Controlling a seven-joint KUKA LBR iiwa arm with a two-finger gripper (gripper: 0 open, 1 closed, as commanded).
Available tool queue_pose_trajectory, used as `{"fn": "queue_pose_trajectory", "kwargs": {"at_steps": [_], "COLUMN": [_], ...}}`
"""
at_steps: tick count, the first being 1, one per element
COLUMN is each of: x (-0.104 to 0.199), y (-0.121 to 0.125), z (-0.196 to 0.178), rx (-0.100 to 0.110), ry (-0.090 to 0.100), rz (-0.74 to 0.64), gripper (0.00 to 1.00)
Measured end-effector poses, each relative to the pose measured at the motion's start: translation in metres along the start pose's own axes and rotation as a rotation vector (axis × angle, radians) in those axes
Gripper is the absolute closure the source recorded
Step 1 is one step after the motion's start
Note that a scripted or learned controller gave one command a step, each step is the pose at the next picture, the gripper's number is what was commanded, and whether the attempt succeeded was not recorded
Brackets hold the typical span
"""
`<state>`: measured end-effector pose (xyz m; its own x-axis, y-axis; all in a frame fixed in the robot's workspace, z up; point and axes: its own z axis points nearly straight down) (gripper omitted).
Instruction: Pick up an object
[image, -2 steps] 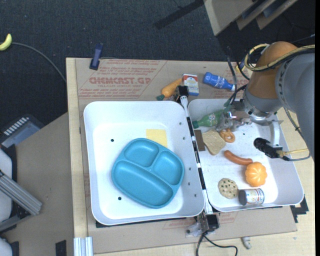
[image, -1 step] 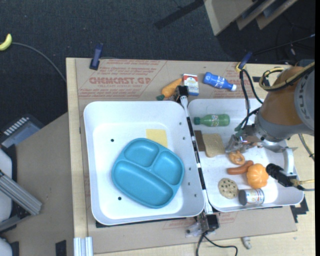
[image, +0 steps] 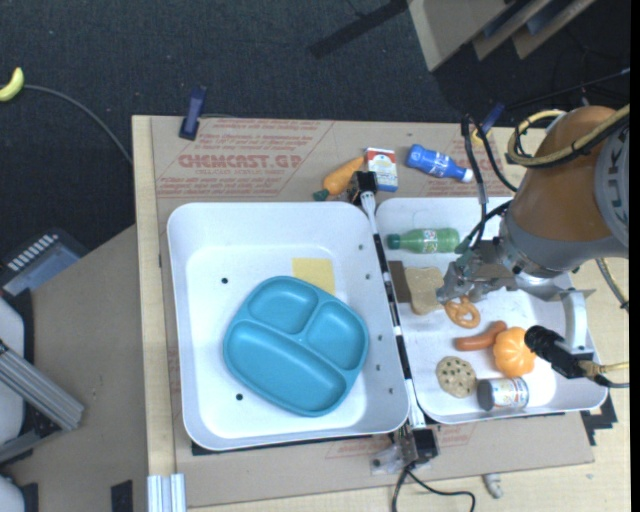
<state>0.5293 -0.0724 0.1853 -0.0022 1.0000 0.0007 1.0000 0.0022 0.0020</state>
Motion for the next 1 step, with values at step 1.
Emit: {"fn": "queue_pose_trajectory", "kwargs": {"at_steps": [1], "x": [0.0657], "y": [-0.0075], "z": [-0.0282], "rx": [0.001], "ry": [0.0], "rz": [0.001], "gripper": [1.0]}}
